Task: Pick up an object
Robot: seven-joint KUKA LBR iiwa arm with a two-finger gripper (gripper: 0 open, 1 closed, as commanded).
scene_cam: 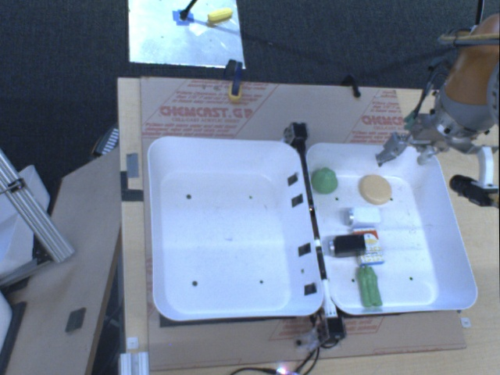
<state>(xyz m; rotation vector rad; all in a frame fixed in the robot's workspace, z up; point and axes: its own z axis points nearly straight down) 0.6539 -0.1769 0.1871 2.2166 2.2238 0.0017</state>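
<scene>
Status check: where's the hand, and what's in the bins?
Hand above right bin's far edge, holding nothing. Green ball, tan disc, black block, green cylinder untouched. Nothing in the way.

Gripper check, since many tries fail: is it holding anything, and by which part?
Nothing is held: the gripper is open over the right bin's far edge.

The grey arm (469,76) enters at the far right, its orange band high near the frame's edge. Below it the wrist tilts down and leftward, ending in the gripper (406,148), whose two fingers point down, spread apart with nothing between them.
</scene>
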